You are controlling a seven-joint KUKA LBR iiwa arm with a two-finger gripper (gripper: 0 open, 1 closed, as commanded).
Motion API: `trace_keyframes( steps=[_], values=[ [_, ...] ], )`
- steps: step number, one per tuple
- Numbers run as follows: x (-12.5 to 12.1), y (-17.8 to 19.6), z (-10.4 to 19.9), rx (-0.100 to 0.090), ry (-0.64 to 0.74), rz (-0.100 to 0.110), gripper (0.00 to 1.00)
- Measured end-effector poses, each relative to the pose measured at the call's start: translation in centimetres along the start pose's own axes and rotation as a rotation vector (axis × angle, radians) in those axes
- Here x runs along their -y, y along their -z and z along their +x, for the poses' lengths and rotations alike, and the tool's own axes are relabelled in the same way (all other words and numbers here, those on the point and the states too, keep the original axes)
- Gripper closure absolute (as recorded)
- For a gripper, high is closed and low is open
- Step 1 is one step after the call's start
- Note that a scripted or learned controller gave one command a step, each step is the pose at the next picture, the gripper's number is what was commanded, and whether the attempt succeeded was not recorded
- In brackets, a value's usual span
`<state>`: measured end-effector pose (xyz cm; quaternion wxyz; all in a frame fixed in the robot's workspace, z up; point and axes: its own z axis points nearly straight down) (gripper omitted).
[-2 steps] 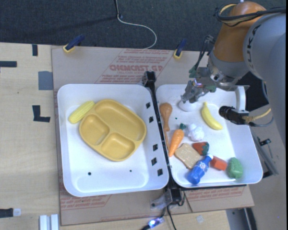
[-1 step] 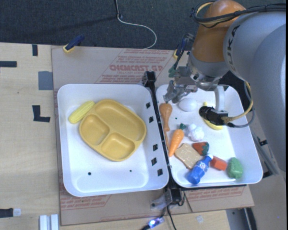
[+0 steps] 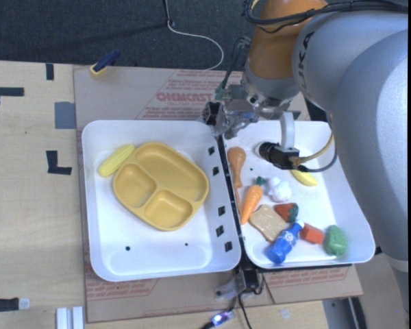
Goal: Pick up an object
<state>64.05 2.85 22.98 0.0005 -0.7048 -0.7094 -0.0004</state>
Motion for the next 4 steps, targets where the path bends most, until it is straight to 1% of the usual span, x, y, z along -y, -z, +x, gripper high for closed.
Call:
trace_keyframes(
  steps=[1,2,3,4],
  values=[
    [-0.2,-0.5,4.3,0.001,-0.001,0.002,1.0],
    [0.5,-1.1,5.7,0.002,-0.004,0.003,1.0],
    [-0.4,-0.1,4.6,0.002,-0.005,0.001,1.0],
    [-1.1,-0.3,4.9,0.002,-0.004,0.001,1.0]
  ],
)
